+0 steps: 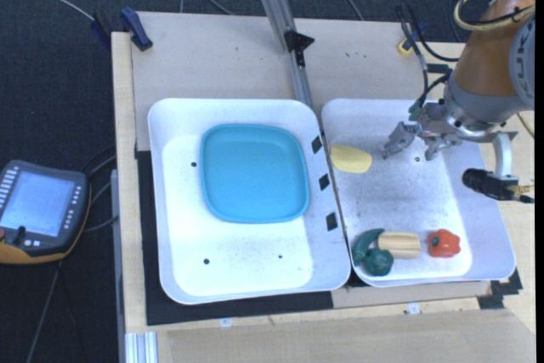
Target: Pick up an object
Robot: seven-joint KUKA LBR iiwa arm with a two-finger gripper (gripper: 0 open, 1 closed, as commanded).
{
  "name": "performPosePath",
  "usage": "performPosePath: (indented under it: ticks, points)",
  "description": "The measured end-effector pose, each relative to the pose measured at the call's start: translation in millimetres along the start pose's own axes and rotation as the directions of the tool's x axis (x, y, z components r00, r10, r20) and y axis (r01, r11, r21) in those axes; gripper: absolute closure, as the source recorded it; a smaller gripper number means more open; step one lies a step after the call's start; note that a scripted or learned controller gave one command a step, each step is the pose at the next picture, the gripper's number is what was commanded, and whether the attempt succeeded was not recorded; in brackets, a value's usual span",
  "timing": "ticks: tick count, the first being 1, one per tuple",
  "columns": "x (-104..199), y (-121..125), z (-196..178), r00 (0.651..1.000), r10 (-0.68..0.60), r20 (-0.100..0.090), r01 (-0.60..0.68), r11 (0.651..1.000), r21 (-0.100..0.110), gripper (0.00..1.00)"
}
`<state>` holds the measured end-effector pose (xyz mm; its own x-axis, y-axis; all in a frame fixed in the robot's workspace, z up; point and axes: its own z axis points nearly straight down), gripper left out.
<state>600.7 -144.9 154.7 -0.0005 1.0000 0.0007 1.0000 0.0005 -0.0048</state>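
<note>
- Gripper, two grey fingers spread and holding nothing, hangs over the right white bin.
- Nearest candidate: pale yellow rounded block, just left.

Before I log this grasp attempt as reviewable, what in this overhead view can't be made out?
- Two-finger gripper above the right white bin: too small and blurred to tell open from shut.
- Grey arm with orange band: cut off by the right edge.
- Dark green toy vegetable: its right side sits behind the tan wooden block; its kind is unclear.
- Handheld screen pendant: cut off by the left edge.
</note>
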Motion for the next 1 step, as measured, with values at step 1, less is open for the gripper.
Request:
performPosePath:
  ticks: [1]
  points:
    - [0.4,-0.9,52.6,1.000,0.000,0.000,0.000,1.000,-0.001,0.00]
